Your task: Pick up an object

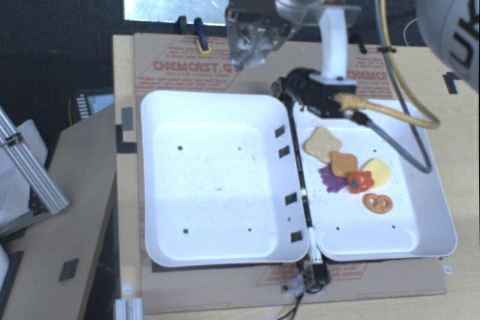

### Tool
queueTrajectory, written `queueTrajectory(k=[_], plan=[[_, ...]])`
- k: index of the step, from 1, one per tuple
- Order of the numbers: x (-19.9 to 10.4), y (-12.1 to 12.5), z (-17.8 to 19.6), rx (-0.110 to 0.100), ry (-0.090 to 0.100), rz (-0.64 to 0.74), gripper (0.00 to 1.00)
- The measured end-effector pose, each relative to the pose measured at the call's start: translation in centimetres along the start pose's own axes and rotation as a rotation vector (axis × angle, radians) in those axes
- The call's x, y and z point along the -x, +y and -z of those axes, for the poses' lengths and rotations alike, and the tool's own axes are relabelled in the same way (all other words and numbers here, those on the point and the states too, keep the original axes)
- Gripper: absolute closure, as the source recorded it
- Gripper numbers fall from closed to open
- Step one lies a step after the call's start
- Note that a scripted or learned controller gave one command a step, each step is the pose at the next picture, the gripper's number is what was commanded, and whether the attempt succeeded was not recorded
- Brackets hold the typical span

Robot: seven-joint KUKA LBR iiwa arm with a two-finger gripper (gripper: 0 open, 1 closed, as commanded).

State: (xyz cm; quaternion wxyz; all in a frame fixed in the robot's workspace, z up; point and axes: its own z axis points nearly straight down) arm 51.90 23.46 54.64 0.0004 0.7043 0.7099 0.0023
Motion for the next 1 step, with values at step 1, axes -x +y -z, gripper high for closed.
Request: queueTrajectory(k=[1], plan=[[0.13,2.18,-12.29,-0.014,-0.007,-0.008,1.00]])
